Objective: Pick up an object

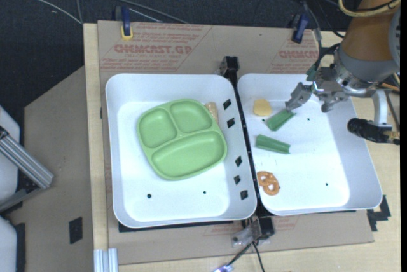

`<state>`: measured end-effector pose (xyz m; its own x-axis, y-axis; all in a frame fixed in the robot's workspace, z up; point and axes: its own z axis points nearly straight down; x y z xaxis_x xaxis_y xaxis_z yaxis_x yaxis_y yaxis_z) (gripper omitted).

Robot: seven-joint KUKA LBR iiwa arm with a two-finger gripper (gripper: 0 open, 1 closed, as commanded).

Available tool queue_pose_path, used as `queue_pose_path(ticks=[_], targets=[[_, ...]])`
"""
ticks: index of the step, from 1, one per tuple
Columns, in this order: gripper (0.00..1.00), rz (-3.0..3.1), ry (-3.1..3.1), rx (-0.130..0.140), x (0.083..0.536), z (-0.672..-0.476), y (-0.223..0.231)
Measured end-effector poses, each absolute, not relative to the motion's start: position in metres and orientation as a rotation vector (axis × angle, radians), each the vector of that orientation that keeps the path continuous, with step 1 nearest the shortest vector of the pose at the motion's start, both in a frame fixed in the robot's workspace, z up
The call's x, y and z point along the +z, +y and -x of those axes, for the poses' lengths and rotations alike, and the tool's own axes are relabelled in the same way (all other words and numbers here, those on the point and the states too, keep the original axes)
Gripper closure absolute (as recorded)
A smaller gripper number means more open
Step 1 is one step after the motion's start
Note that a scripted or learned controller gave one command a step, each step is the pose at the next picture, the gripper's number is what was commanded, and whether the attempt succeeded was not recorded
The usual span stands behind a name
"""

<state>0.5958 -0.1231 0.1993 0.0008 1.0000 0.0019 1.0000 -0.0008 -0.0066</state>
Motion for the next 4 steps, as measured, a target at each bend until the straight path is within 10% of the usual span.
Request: queue_pose_path(ticks=[2, 3, 4], targets=[[0.00, 2.217, -2.217, 0.004, 0.083, -0.593, -0.118], [1.00, 2.221, -2.220, -0.002, 0.098, -0.595, -0.118], [1.00, 2.223, -2.225, -0.005, 0.142, -0.600, -0.118]])
